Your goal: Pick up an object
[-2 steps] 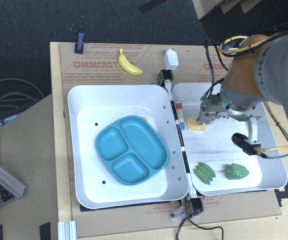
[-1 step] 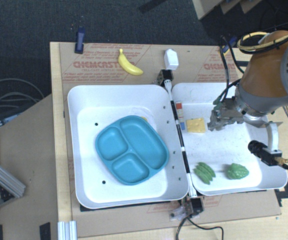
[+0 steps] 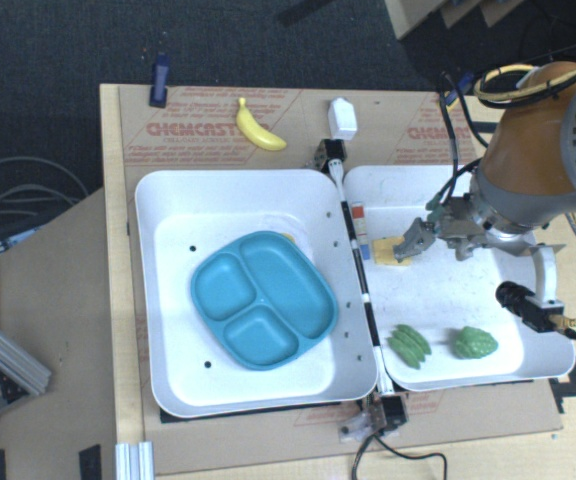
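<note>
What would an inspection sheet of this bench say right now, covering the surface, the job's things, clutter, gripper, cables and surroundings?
Surface: cardboard-topped bench bearing left bin and right bin.
Job's things: blue divided tray in left bin; two green items and a yellow block in right bin.
Clutter: banana, white block and blue item on the bench behind the bins.
Gripper: gripper low over right bin, by the yellow block; hold unclear.
Cables: grey loops on the floor, left.
Surroundings: dark carpet.

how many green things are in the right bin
2. One green piece lies near the right bin's front left corner, the other green piece just right of it. The arm may hide more.
</note>
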`<move>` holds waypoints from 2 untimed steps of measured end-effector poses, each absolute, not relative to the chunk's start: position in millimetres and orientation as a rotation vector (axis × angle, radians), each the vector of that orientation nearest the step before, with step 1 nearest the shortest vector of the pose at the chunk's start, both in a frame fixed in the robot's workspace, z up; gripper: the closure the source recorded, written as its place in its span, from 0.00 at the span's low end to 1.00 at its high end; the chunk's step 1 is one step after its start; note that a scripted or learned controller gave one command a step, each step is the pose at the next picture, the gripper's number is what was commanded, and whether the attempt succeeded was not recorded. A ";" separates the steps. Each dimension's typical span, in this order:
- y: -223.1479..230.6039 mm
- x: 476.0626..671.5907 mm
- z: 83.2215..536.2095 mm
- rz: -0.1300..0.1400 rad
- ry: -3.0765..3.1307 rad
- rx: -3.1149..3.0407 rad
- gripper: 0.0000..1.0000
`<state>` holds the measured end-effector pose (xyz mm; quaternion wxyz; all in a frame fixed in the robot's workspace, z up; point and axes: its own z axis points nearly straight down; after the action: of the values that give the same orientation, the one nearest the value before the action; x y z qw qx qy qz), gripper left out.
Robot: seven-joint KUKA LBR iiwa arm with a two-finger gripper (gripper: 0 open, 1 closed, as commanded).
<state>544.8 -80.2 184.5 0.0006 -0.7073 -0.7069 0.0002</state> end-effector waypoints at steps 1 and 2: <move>-102.6 572.1 84.4 0.001 -2.221 -2.222 0.00; -165.1 505.0 84.3 0.003 -2.218 -2.223 0.00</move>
<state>505.0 -165.1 84.3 0.0007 -0.7080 -0.7062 0.0009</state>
